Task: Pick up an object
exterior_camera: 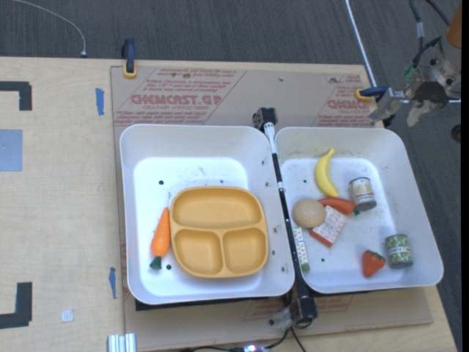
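- Pale wooden surface is carrying a brown printed board, and two white bins are sitting side by side on that board.
- Tool is hovering at the upper right, outside the bins, just past the far right corner of the right bin; nothing is showing between its fingers, and how far apart they are standing cannot be told from this view.
- Right bin is holding the loose items. A yellow banana is lying nearest the tool's side, toward the far wall.
- A small can with a pale label is lying just beside the banana's lower end.
- A round beige item is sitting near the divider between the bins, touching a red and white packet; a short orange-red piece is lying between the packet and the can.
- A red strawberry-like piece and a green-labelled can are sitting just beside each other near the right bin's near right corner.
- Left bin is holding a yellow three-compartment tray, and an orange carrot is lying along the tray's left edge.
- Blue and yellow clamps are gripping the board's far edge.
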Robot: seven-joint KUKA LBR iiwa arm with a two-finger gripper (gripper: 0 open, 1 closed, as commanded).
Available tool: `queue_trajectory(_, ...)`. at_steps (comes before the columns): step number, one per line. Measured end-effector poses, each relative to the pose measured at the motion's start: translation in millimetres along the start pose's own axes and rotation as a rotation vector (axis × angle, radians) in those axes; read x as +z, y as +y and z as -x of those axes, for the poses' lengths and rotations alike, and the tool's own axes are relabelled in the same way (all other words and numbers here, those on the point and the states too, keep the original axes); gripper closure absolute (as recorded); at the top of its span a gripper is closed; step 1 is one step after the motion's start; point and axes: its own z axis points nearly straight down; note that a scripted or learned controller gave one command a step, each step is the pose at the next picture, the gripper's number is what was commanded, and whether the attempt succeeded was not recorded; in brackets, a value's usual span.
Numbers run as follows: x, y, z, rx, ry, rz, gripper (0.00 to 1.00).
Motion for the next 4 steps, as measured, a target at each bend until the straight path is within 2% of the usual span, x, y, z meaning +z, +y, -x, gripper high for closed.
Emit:
queue_trajectory(1, 107, -21, 7, 0.001, 0.001, -0.004, 0.0)
queue_trajectory(2, 178, -64, -27, 0.001, 0.0, 0.002, 0.0)
queue_trajectory(3, 168, -64, -27, 0.001, -0.001, 0.004, 1.0)
queue_trajectory(4, 87, -150, -99, -0.001, 0.002, -0.001, 1.0)
